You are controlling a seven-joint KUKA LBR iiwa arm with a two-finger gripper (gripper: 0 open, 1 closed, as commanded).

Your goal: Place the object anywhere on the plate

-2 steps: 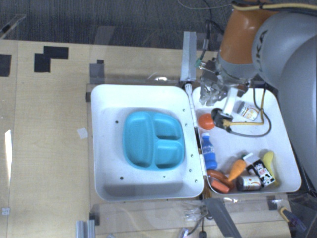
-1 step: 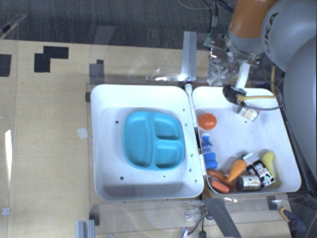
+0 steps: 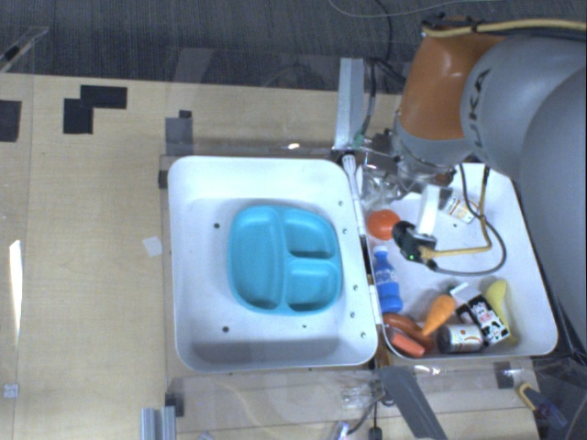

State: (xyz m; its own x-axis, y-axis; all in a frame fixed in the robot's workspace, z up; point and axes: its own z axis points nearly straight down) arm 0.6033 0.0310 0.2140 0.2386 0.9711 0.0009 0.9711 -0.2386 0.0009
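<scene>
Blue plate (image 3: 282,257) waits in the left bin (image 3: 197,337); the gripper (image 3: 385,189) hangs at the right bin's (image 3: 530,246) far left corner above an orange ball (image 3: 382,220), jaws' state unclear. Picking comes first.

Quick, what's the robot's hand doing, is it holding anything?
Gripper: low over the top left corner of the right bin, just above the orange ball. Cannot be told whether it is open, closed or holding anything.

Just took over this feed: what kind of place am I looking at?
Probably a robot lab's bin-picking bench: two white bins, one holding a blue plate, the other toy food, on a wooden bench with loose cables.
</scene>
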